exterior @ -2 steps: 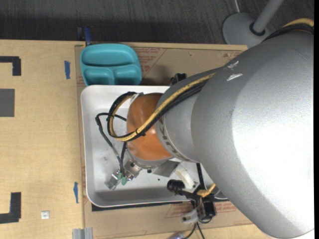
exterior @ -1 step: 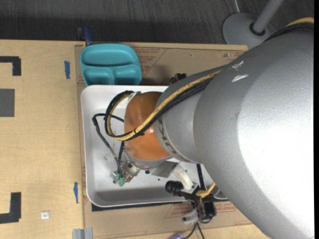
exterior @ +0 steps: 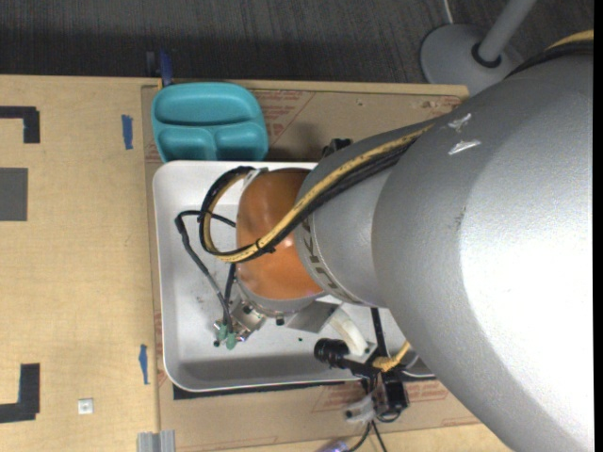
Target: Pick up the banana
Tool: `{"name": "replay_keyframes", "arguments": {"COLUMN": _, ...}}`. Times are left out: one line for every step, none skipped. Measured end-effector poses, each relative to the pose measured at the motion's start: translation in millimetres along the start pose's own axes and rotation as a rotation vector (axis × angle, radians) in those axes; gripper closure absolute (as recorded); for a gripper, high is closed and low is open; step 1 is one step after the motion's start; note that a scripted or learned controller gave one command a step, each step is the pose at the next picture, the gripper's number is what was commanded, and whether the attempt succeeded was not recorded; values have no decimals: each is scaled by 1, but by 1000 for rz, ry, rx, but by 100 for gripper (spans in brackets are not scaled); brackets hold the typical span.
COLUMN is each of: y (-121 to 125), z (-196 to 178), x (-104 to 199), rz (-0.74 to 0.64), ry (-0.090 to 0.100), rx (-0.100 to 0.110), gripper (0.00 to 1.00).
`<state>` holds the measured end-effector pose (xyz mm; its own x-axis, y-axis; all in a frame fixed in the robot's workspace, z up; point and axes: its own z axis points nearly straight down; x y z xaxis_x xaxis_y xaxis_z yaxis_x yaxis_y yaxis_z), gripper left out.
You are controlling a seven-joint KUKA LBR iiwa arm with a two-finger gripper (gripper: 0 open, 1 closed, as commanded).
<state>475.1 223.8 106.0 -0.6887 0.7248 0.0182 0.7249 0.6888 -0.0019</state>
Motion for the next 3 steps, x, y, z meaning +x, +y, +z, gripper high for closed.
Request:
{"name": "replay_keyframes", "arguments": {"y": -2, "z": -65, "x": -7, "rz": 113, "ry": -19, "rx": -4, "gripper": 100}}
{"name": "replay_keyframes", "arguments": {"y": 1, "z": 18, "x": -7, "rz": -43, "ry": -17, "rx": -5, "gripper": 100}}
{"name": "replay_keyframes", "arguments": {"y": 7, "z": 18, "x": -9, "rz": 612, "ry": -16, "rx": -19, "gripper": 100}}
